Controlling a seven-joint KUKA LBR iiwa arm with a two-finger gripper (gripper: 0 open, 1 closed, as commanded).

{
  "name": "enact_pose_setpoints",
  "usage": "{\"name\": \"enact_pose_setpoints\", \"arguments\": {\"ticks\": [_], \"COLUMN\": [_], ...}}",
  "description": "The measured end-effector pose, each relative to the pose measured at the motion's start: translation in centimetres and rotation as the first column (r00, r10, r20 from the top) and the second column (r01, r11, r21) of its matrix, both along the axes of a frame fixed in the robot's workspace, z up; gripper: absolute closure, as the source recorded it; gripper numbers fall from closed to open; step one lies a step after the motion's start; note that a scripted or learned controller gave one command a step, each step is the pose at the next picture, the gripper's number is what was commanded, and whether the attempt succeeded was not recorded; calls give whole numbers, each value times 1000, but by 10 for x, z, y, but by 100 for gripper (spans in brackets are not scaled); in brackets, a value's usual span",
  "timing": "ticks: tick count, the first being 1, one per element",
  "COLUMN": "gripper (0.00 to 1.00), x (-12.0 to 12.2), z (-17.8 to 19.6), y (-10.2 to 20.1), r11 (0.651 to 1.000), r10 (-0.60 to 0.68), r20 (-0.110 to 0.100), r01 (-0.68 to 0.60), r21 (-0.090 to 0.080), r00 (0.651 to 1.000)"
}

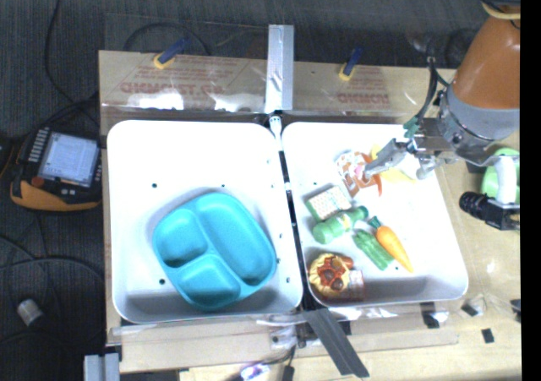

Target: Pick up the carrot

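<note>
Carrot lies in right bin, lower right part, tip pointing toward near-right corner, touching green bottle on its left. Hand hovers over bin's upper part, above wrapper, well apart from carrot; whether wide or narrow, cannot tell. Round jar near front wall. Left bin holds blue tray.
</note>
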State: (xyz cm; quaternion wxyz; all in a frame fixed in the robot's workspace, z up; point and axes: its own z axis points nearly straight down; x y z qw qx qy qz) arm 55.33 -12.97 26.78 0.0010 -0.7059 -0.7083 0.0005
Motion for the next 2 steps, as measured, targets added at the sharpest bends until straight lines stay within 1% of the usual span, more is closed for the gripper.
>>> {"name": "enact_pose_setpoints", "arguments": {"ticks": [1, 2], "gripper": [0, 0], "x": [-47, -65], "z": [-120, -178], "y": [-29, -58], "r11": [978, 980], "r10": [209, 199], "r20": [0, 10], "r01": [-209, -199], "r21": [1, -3], "r00": [978, 980]}}
